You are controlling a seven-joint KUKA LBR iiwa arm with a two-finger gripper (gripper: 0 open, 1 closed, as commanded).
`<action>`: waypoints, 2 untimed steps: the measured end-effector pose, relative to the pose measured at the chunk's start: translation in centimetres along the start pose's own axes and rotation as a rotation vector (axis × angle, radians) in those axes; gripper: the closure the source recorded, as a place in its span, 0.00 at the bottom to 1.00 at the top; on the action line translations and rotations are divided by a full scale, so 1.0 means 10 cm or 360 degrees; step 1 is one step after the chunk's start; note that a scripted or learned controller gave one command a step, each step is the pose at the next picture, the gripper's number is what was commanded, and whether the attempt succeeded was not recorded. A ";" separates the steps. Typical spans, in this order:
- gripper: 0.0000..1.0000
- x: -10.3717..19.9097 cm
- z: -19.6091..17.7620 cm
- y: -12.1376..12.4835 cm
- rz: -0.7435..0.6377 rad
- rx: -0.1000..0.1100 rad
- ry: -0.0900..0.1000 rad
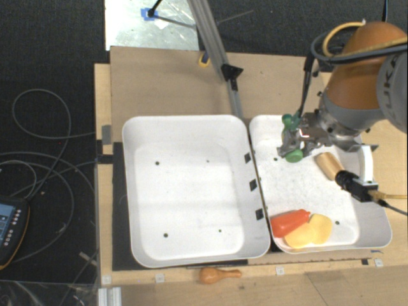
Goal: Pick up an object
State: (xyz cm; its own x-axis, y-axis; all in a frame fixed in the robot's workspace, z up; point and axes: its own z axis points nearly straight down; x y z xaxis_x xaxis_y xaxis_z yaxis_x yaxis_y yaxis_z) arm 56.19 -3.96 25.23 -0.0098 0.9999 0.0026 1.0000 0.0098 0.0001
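Orange toy [291, 221] in right bin [376, 231], long axis left-right; gripper [292, 149] over green object [294, 157], finger state unclear.

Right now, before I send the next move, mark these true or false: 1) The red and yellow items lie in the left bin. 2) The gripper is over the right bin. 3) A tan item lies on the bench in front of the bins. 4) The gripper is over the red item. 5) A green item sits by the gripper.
1) False. The red item and yellow item lie in the right bin, at its near edge.
2) True. The gripper is over its far part.
3) True. The tan item lies below the left bin.
4) False. It is well away, at the far end.
5) True. The green item sits at its tip.
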 end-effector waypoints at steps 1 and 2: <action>1.00 0.61 -0.01 0.14 -0.0003 -0.0004 0.0000; 1.00 1.14 -0.06 0.26 -0.0002 -0.0005 0.0000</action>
